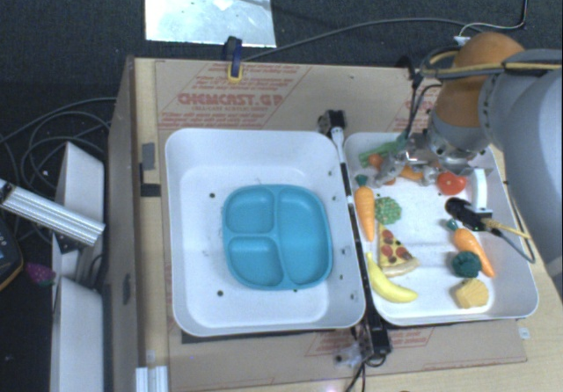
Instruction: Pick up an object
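The blue divided plastic tray (277,236) looks smooth and matt, and the shallow white plastic bin (193,162) around it has a faint sheen. Under that bin lies dull brown printed cardboard (290,83), and right of the tray the yellow plastic toy banana (390,283) is glossy.

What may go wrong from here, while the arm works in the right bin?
1. The pincer is among small, crowded pieces near the tomato at the far end of the right bin; it may catch two or push them apart.
2. It is close to the bin's far wall, so it may strike it.
3. The carrot by the bins' seam and the broccoli lie side by side; taking one may drag the other.
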